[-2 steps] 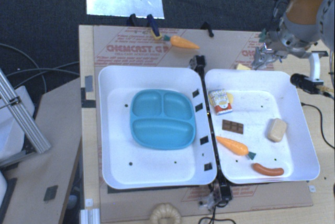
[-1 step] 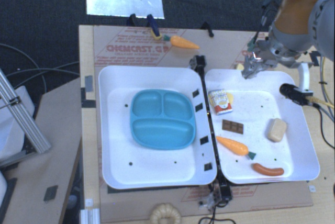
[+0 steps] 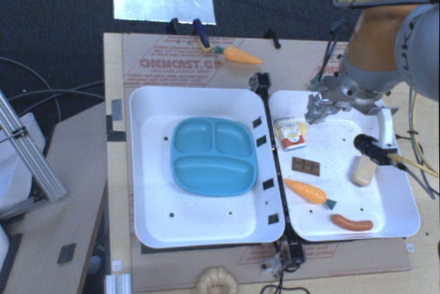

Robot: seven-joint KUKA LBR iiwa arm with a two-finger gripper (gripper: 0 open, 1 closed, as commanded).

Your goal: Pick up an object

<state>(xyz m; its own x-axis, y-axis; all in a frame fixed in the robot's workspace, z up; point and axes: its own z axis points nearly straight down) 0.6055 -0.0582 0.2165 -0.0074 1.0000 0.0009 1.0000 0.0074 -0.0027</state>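
Observation:
My gripper [image 3: 318, 110] hangs over the back of the right bin [image 3: 405, 207], just up and right of a small red and yellow carton [image 3: 290, 133]. Nothing shows in its grasp. In front of the carton lies a brown chocolate bar [image 3: 306, 165]. Closer to the front are an orange carrot [image 3: 306, 191] and a red-brown sausage [image 3: 352, 222]. A pale beige block [image 3: 361, 172] rests toward the bin's right side.
The left bin [image 3: 151, 176] holds a blue divided plate [image 3: 212, 155]. A second carrot [image 3: 240, 55] lies on the cardboard behind the bins. A beige ring-shaped item [image 3: 218, 281] sits at the bench's front edge. A black divider [image 3: 270, 148] runs between the bins.

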